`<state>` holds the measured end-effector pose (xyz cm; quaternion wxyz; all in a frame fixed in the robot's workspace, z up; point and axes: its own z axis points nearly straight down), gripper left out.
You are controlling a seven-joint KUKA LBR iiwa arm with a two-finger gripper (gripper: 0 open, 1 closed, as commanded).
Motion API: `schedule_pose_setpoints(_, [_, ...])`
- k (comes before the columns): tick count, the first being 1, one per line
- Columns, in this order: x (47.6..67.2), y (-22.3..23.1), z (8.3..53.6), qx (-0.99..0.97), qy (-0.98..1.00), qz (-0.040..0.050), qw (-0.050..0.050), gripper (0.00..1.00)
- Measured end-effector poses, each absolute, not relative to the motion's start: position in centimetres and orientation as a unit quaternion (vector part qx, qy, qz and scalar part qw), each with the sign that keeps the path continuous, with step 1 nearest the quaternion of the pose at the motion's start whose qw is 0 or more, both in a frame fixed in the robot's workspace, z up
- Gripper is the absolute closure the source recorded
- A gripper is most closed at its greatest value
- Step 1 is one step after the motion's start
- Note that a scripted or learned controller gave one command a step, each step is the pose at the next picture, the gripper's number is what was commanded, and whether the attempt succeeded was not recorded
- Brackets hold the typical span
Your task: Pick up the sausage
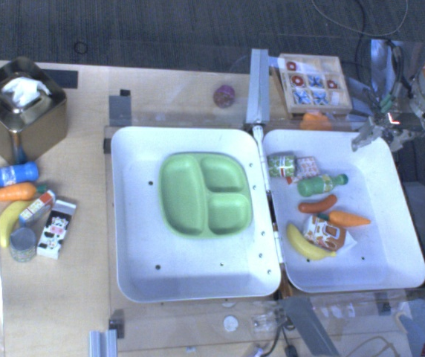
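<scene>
Reddish-brown sausage [318, 204], lying flat, slightly tilted, in the right bin among other items

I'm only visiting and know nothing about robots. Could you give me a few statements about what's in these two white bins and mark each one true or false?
1. The sausage lies in the right bin. True.
2. The green divided tray sits in the right bin. False: it sits in the left bin.
3. The tool grips the sausage. False: it hangs near the right bin's far corner, apart from it.
4. A carrot lies beside the sausage. True.
5. The banana lies in the right bin. True.
</scene>
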<state>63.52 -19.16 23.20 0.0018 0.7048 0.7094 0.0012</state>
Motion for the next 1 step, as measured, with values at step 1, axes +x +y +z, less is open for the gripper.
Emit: schedule_pose_setpoints(1, [61.13,-12.9,10.74,0.735,0.678,0.001,0.001,0.0])
